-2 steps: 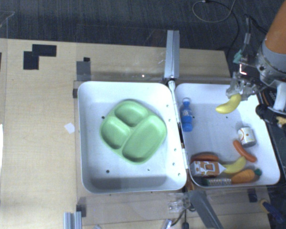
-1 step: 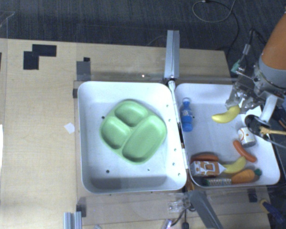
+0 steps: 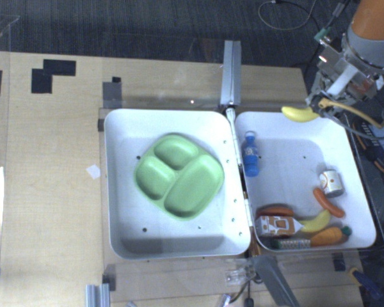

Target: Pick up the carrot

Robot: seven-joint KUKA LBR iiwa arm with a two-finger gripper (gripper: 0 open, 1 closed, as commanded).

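Two shallow white bins sat side by side on the wooden bench (image 3: pixel 45 190), the left bin (image 3: pixel 121 235) holding a green three-compartment plate (image 3: pixel 179 176) near its centre. The right bin (image 3: pixel 294 155) carried the smaller items, most of them crowded along its near edge.

The grey arm (image 3: pixel 371 31), its orange band cut off by the frame's top right corner, hung over the right bin's far right corner. Its gripper (image 3: pixel 325 98) was cluttered by cables and brackets, and whether its fingers were spread or pressed together could not be told. A yellow banana (image 3: pixel 299 113) lay at the bin's far rim just beside the gripper; whether it was touching the tool was unclear.

A blue water bottle (image 3: pixel 249 153) lay along the divider between the bins. A brown carton (image 3: pixel 278 225) with a blurred label rested at the near edge, a red-brown item partly hidden behind it. A second banana (image 3: pixel 317 221) lay between the carton and a red sausage (image 3: pixel 328 201). The carrot (image 3: pixel 328 236), orange with a green top, lay in the right bin's near right corner, well apart from the gripper. A small can (image 3: pixel 331 182) stood by the right wall.
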